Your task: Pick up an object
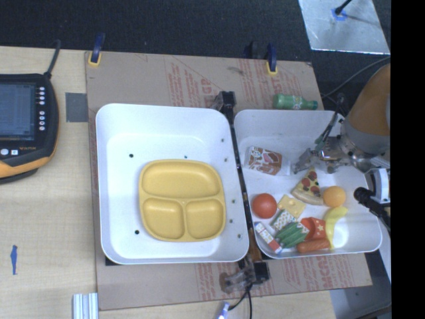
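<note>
I see my metal two-finger gripper (312, 163) spread open, holding nothing, low inside the right white bin (282, 119), its tips just above the triangular toy pizza slice (308, 189).

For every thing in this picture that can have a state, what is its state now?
Yellow tray: upright, flat in the left bin.
Snack packet: lying flat in the right bin.
Green bottle: lying on its side outside the bins.
End effector: above the right bin.
Handheld screen: lit.
</note>
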`<state>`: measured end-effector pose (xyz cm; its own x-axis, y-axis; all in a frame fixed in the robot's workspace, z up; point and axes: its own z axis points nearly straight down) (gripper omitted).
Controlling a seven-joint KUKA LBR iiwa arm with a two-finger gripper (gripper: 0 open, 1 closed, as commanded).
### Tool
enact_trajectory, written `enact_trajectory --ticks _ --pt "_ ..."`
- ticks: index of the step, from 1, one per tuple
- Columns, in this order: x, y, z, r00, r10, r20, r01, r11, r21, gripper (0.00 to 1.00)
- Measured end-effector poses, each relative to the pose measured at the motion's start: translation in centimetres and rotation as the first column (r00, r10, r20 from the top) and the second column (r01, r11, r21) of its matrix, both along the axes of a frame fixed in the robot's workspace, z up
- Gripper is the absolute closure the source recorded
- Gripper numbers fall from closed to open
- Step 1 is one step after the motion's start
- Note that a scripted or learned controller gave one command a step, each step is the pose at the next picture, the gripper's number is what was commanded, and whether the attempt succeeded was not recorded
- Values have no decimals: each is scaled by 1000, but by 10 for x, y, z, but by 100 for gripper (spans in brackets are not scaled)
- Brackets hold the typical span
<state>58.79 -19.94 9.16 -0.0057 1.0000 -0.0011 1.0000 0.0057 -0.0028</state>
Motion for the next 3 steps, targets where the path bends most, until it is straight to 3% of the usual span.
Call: enact_trajectory --ticks 1,2,3 --pt "61 -12 1 1000 -1 2 1 1000 2 0" --pt "-18 47 23 1000 -1 -1 1 1000 1 0" --pt "68 2 0 1000 -2 0 2 1000 1 0"
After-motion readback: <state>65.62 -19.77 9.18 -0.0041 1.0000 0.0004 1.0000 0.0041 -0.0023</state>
